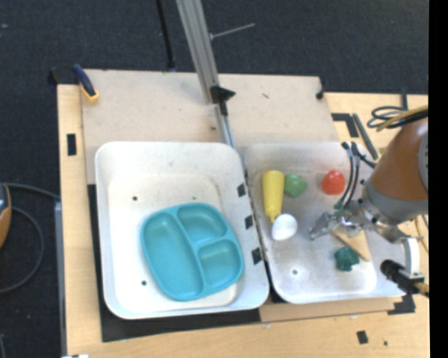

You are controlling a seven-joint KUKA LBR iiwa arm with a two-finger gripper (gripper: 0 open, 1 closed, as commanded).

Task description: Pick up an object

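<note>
no legible text, labels, or numbers

two white bins (112, 162), one blue tray (192, 250), five small objects (273, 192)

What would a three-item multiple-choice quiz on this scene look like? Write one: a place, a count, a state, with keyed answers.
1. Where does the blue divided plate lie?
A. In the left bin
B. In the right bin
C. On the bare bench

2. How many loose objects lie in the right bin?
A. Two
B. Five
C. Eight

3. How does the yellow cylinder rest?
A. On top of the blue plate
B. Outside both bins
C. On the bin floor, beside the green ball

Answers:
1. A: the plate sits in the left bin, towards its front.
2. B: the yellow cylinder, green ball, orange-red ball, white ball and dark green piece.
3. C: it lies near the right bin's left wall, with the green ball at its side.
</note>
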